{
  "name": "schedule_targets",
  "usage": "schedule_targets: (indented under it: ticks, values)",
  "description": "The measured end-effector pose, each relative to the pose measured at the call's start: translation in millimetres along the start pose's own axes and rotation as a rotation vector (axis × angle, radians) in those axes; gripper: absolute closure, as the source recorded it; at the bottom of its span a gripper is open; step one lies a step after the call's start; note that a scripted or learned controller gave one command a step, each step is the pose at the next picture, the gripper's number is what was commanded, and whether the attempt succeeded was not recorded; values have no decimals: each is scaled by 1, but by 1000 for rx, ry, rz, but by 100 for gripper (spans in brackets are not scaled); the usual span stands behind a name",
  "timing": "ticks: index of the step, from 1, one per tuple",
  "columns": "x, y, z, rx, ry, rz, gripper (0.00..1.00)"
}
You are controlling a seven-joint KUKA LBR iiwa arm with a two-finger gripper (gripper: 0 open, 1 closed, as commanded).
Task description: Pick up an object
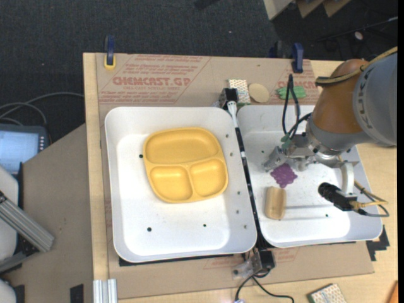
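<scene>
Tool point(285, 158) low in the right bin point(315, 229), poised just above a small purple object point(284, 175) near the bin's centre; jaw spread impossible to tell from this angle. Purple piece probably light, soft and lumpy, best pinched across its middle; at its 6 o'clock, a tan block point(275, 203), likely stiff and light, best taken across its short sides. Over at 9 o'clock, in the left bin point(126, 219), a yellow divided plate point(185, 164).

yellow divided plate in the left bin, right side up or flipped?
Right side up. The yellow plate shows its three compartments facing the camera, one large and two smaller, with raised dividers between them, lying flat in the left bin.
</scene>
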State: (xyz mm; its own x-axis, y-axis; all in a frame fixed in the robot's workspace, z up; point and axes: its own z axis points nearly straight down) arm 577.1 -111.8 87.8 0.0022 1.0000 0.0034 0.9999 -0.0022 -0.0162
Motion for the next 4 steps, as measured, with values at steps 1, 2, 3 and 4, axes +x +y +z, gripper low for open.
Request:
schedule_targets:
  ticks: [1, 2, 3, 4]
  values:
    - [-1, 6, -18, -19, -4, 0, 100]
    - [-1, 6, -17, -18, -4, 0, 0]
    - [12, -42, 5, -10, -1, -1, 0]
    - [11, -39, -7, -18, -4, 1, 100]
